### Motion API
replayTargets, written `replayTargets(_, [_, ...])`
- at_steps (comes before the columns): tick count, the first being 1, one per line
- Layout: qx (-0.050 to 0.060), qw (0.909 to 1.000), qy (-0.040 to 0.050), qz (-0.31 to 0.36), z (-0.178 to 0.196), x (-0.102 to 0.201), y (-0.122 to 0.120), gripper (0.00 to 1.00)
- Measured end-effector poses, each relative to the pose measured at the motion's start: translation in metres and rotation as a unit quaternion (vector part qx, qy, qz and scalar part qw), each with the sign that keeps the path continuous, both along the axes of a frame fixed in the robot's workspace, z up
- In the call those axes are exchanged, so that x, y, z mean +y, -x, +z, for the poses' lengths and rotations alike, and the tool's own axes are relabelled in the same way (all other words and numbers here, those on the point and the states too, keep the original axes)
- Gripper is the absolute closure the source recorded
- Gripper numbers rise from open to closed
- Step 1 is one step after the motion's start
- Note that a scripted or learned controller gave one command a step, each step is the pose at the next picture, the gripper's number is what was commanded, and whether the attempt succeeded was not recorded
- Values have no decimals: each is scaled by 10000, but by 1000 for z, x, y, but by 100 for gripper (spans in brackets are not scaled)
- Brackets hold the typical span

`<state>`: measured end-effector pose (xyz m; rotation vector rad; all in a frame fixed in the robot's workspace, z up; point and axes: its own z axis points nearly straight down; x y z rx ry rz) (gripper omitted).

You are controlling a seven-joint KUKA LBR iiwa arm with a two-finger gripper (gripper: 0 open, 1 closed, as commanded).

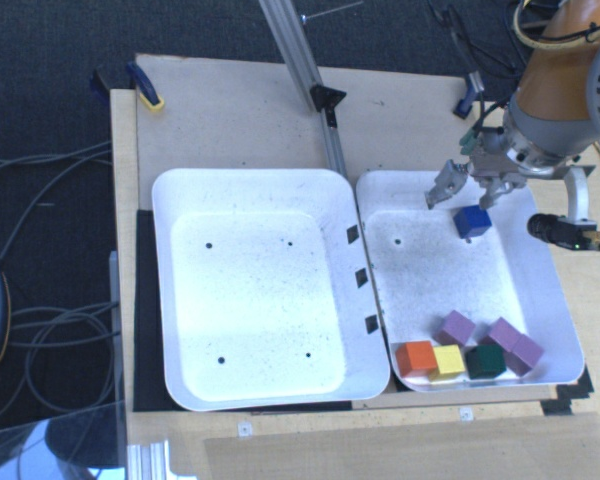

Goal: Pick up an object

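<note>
Nearest, along the front edge of the right bin (540, 268), sit an orange cube (415, 357), a yellow cube (448, 361), a dark green cube (486, 360) and two purple blocks (458, 327) (515, 342), bunched close together. Farther back, a blue cube (472, 221) sits just below the gripper (464, 193), whose fingers are spread apart; whether they touch it I cannot tell. The left bin (180, 193) lies alongside. No writing is readable.

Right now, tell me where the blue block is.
The blue block is in the upper part of the right bin, just below the tool, well apart from the cluster of blocks at the bin's near edge.
</note>
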<state>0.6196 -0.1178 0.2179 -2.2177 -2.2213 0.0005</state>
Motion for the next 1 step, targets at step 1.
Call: replayTargets(1, [-1,10000,0,-2,0,0,0,0])
